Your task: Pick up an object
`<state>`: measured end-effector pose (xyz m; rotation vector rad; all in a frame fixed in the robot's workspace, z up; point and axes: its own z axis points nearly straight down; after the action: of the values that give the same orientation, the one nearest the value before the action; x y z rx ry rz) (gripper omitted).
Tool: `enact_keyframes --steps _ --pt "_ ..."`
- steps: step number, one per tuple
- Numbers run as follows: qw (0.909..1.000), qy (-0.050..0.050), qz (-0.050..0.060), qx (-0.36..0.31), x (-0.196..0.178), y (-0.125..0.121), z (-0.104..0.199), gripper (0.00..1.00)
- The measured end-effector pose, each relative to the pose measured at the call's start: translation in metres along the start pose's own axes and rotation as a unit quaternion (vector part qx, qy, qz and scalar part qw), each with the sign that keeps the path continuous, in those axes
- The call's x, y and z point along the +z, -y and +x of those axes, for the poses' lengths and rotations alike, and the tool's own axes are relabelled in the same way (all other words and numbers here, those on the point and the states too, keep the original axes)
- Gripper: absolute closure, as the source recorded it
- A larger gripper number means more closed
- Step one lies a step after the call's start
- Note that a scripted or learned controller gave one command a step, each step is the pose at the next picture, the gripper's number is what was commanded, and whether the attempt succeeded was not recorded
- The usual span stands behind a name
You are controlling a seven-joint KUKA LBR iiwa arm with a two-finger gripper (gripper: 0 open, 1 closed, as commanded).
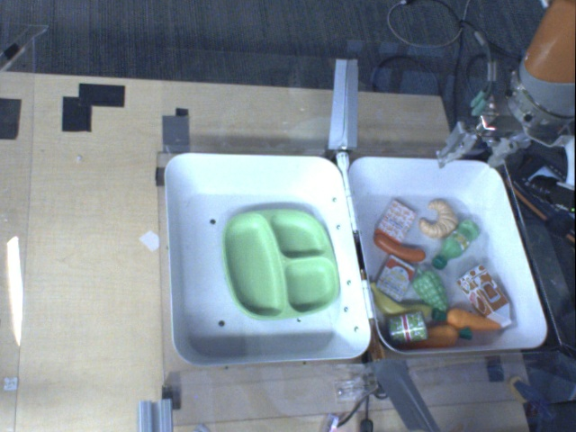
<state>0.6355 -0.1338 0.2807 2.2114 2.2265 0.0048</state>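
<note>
Toy food items are heaped in the right bin (517, 241), the croissant (440, 218) uppermost in frame, ready for picking. At upper right, the gripper (474, 142) is poised above that bin's rim, fingers spread, nothing held. A green divided tray (279, 261) is left in the left bin (193, 241).

two white bins (193, 331), one green tray (279, 261)

On the table (90, 241), the left bin (189, 331) holds a sectioned tray (279, 261) at its centre; the right bin (504, 205) beside it holds toy foods (432, 277) along its near edge.
</note>
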Motion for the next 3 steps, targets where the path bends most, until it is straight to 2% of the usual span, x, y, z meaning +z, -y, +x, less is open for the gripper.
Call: enact_keyframes --steps 1,2,3 --pt "0.9742 0.0 0.0 -0.226 0.158 0.022 0.006 0.0" --pt "0.9632 0.007 -0.014 -0.268 0.183 0.088 0.034 0.0" --pt "0.9631 0.007 -0.014 -0.269 0.175 0.087 0.035 1.0"
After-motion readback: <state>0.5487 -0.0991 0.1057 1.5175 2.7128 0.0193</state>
